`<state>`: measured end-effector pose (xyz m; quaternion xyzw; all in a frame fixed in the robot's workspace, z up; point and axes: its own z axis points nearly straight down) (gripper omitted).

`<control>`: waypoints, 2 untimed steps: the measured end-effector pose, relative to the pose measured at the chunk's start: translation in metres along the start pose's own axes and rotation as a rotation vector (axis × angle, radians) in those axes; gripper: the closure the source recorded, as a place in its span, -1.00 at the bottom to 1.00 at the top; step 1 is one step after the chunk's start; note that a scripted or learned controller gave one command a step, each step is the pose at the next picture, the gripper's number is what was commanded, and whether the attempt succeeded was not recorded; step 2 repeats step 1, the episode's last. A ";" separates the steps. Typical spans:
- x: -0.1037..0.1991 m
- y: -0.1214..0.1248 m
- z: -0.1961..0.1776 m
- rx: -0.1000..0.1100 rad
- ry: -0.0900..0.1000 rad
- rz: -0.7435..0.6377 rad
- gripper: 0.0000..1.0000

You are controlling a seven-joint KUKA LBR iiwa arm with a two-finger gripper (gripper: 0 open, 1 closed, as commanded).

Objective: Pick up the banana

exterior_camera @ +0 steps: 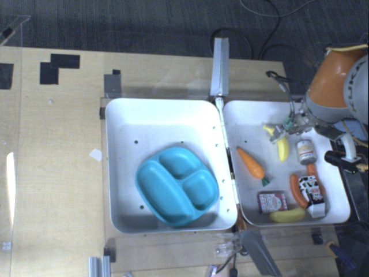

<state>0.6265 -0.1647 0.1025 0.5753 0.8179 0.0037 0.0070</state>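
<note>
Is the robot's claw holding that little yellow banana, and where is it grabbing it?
It cannot be told. The gripper sits right at the small yellow banana's upper end, but the view doesn't show whether it is gripped.

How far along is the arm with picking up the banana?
Nothing looks finished yet. In hand: the gripper is low in the right bin, right at the upper banana, which lies on the bin floor. Whether it is gripped cannot be told. Left: a secure grasp and the lift.

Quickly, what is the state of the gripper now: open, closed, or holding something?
Gripper: above the banana in the right bin; state cannot be told.
</note>
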 end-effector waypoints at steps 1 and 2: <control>0.032 0.032 -0.144 0.006 0.003 0.003 1.00; 0.032 0.032 -0.144 0.006 0.003 0.003 1.00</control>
